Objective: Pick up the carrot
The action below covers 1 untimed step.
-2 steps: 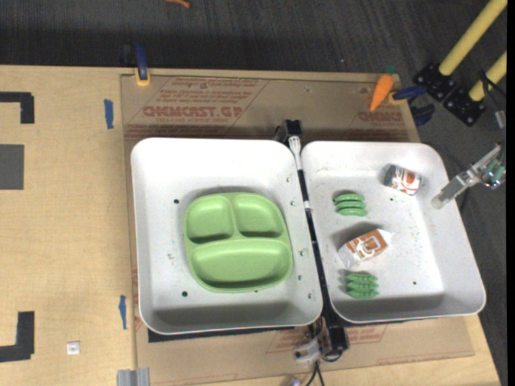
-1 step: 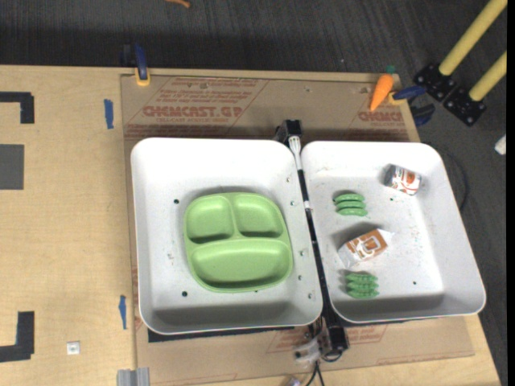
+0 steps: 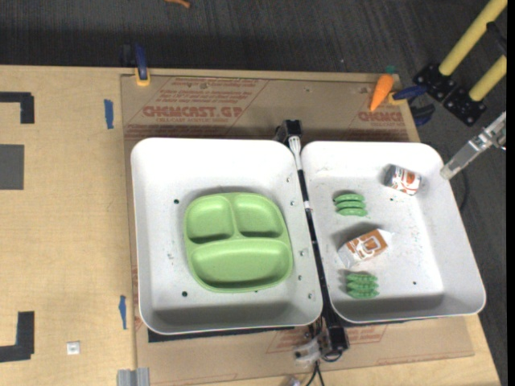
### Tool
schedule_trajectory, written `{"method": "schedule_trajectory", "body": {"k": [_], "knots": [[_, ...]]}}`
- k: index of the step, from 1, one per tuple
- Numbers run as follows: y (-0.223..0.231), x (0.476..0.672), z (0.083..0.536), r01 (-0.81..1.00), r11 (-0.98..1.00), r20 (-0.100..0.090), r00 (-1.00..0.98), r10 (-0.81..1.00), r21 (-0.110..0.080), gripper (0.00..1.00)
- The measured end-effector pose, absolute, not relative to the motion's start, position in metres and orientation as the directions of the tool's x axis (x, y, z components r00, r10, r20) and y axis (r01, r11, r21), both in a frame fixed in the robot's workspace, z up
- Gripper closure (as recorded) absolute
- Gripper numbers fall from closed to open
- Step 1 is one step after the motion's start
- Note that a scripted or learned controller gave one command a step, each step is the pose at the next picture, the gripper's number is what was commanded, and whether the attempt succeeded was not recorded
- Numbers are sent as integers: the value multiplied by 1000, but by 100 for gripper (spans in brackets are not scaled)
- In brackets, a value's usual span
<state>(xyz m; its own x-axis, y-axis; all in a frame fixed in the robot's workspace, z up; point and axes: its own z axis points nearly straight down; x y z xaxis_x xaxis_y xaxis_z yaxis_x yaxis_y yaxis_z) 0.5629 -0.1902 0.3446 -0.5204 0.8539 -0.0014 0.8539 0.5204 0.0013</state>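
Lying on flat cardboard behind the bins, the tapered carrot [image 3: 381, 92]; tool [image 3: 463, 161] state unclear.

Orange with a green top: carrot [image 3: 381, 92] at upper right. Light green: divided plate [image 3: 237, 240] in white left bin [image 3: 153, 215]. Darker green, ribbed: two pea pods [image 3: 350, 204] [image 3: 361, 285] in white right bin [image 3: 459, 248]. White with orange print: carton [image 3: 366, 246] and small can [image 3: 401, 179]. Tan with faded red lettering: cardboard [image 3: 201, 107] at top centre.
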Motion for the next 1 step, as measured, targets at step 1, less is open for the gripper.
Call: {"method": "schedule_trajectory", "body": {"k": [1], "knots": [[-170,480,237,872,489,-1,-489,872,1,0]]}}
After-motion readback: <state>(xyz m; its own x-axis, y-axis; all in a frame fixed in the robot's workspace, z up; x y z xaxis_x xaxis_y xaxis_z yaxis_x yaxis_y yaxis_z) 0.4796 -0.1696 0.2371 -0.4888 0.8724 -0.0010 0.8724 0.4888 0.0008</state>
